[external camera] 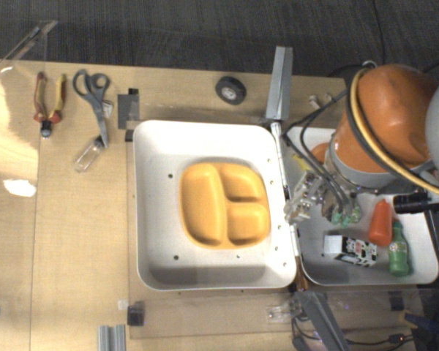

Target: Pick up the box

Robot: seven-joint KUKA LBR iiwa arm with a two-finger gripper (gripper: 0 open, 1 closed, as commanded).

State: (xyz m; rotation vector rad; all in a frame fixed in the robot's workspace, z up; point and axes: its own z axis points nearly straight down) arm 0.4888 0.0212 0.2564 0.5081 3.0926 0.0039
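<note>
The box (pixel 350 248), a small white carton with dark print, lies flat on the floor of the right bin (pixel 417 275), near its front edge and untouched. Just beside it to the right stand an orange bottle (pixel 380 223) and a green bottle (pixel 399 251), close together. The arm (pixel 384 119) leans in over the back of that bin, its big orange band covering much of it. The gripper (pixel 312 199) hangs low by the bin's left wall, up and to the left of the box and apart from it; it is a tangle of metal and wire from here, and I cannot tell how it is set. The left bin (pixel 154 196) holds a yellow tray (pixel 224 203) with three compartments, sitting in the middle. On the tabletop (pixel 66 254) to the far left lie scissors (pixel 95 101) and red pliers (pixel 47 101), and a roll of tape (pixel 231 89) sits behind the bins.
</note>
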